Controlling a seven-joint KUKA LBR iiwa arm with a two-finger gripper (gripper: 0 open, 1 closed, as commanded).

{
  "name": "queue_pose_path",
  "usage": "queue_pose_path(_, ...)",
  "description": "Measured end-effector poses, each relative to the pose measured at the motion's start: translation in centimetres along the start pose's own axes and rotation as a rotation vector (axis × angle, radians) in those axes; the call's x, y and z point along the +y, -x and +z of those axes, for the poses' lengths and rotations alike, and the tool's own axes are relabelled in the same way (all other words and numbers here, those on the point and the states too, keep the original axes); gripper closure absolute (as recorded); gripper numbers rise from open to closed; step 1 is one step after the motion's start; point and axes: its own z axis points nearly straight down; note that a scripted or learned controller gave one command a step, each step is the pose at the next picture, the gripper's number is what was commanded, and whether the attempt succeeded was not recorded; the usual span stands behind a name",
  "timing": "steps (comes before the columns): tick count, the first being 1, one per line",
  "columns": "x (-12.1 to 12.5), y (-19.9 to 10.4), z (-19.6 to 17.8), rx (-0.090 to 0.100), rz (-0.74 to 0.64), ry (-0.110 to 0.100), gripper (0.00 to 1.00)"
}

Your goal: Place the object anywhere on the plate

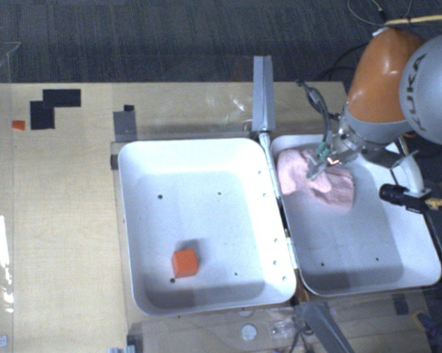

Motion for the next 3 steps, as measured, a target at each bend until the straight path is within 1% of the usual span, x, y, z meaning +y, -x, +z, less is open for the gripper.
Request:
queue_pose_path(1, 0.4, 0.0, -4.0, -0.001, -0.008, 0.003, 1.0)
queue_pose_path(2, 3.9, -3.3, -4.7, -0.001, -0.412, 0.004, 1.0)
queue_pose_path(3, 7.0, -7.3, -5.8, -0.002, -0.816, 0.007, 1.0)
